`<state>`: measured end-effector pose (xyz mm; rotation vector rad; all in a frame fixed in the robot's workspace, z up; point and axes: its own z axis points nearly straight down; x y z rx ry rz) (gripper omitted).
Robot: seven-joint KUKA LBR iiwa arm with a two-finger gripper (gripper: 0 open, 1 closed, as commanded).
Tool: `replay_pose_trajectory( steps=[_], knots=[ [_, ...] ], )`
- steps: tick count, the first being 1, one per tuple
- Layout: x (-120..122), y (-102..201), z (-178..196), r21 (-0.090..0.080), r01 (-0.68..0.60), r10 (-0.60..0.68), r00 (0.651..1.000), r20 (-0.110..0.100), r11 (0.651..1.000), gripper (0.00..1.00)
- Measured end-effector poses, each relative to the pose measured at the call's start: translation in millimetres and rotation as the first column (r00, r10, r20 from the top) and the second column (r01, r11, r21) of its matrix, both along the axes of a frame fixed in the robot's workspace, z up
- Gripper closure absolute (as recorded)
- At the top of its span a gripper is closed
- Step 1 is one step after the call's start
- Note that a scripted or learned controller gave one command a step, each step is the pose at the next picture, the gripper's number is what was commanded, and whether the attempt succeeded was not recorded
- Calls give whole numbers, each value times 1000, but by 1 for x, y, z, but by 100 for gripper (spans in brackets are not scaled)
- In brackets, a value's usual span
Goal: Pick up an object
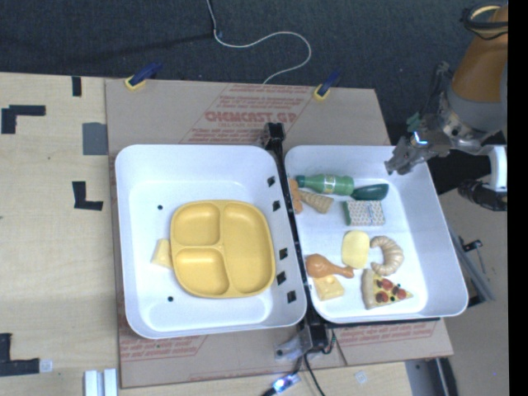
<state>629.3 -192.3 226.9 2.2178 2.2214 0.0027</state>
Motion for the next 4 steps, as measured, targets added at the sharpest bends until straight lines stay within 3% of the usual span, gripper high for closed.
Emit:
replay_pose_trajectory(
  steps=[2, 3, 4],
  knots=[
    [8, 108, 0, 3, -6, 6, 1000, -3, 1000, 100],
    [18, 125, -14, 0, -2, 2, 1000, -5, 1000, 100],
    [10, 118, 1, 1, 0, 0, 1000, -3, 1000, 100]
  ],
)
